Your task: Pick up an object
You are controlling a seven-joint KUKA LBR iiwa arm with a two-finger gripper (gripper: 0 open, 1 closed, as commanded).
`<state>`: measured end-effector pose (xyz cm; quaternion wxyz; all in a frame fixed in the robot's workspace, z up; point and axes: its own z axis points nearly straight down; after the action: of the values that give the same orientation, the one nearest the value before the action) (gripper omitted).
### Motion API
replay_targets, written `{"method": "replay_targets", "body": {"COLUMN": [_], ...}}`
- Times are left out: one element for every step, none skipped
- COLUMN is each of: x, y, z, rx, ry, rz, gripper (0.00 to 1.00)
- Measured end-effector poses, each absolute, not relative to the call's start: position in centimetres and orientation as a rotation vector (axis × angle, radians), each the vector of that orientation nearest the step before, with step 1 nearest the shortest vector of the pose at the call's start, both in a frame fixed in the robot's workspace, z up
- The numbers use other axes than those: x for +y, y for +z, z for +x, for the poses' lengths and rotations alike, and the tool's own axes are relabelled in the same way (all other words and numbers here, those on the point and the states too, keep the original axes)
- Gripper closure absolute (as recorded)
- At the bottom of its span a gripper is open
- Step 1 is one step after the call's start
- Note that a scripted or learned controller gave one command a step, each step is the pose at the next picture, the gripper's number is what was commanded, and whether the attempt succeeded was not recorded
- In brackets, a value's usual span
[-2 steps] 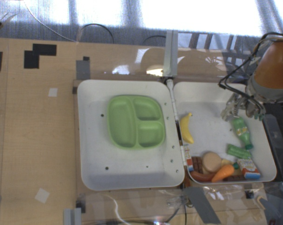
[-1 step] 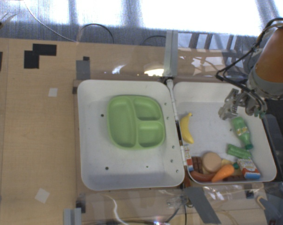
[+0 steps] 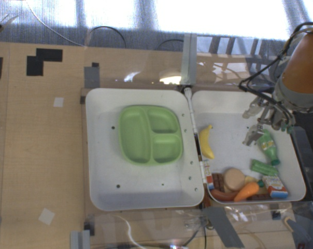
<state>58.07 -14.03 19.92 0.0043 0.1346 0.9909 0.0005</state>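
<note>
I see the claw [image 3: 258, 130] hanging over the right bin [image 3: 226, 108], just above a green bottle [image 3: 268, 148]; I cannot tell how it is set. The bottle lies flat near the bin's right wall, its long axis running from upper left to lower right, cap end toward the lower right. A curved yellow banana [image 3: 206, 142] lies along the left wall, lengthwise top to bottom. Heaped at the near edge are a round tan disc [image 3: 234, 179], an orange carrot [image 3: 246, 192], a green stick [image 3: 264, 167] and a small carton [image 3: 275, 186]. The left bin [image 3: 102, 188] on the desk [image 3: 37, 154] holds a smooth green divided plate [image 3: 149, 134] with three compartments.
</note>
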Motion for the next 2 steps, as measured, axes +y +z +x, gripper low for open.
{"method": "replay_targets", "body": {"x": [-20.8,-20.5], "y": [18.1,9.0], "z": [57.6,62.6], "rx": [3.094,3.045], "ry": [-0.004,0.000], "rz": [0.499,0.707], "gripper": [0.00,0.00]}}
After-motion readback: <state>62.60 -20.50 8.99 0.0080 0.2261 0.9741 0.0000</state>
